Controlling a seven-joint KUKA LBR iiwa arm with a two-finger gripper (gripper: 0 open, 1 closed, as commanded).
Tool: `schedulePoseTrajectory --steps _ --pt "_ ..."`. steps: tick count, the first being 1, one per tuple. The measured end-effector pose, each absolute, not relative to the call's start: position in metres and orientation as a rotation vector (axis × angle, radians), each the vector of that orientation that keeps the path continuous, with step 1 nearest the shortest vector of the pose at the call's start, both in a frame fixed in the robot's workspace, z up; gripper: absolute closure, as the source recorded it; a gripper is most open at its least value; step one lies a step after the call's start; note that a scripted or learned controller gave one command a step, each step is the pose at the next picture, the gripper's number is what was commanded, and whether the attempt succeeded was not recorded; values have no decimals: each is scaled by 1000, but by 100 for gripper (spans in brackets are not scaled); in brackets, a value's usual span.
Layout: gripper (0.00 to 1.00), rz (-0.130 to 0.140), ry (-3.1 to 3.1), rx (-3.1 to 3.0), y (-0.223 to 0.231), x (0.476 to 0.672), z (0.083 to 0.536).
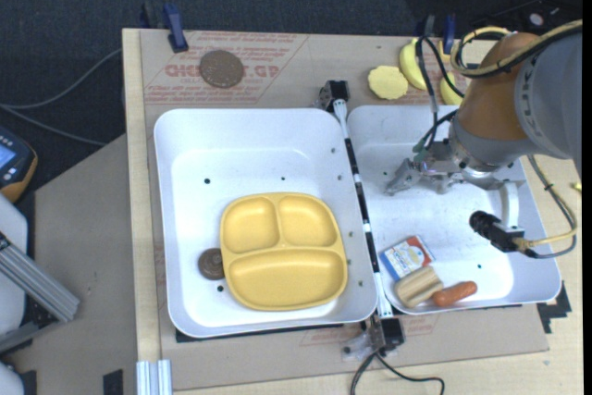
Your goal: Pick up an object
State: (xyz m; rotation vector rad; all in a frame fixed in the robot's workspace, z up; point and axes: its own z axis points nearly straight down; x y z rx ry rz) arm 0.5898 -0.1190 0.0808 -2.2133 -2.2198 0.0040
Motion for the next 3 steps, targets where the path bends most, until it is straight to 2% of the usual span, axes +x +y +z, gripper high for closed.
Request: schedulePoseTrajectory --steps 1,2,3 --pt "0 3 -2219 -2216 -93 565 84" --pt "0 7 -2210 -2224 -125 481 84" --pt "100 -2 -2222 -2226 -122 486 95"
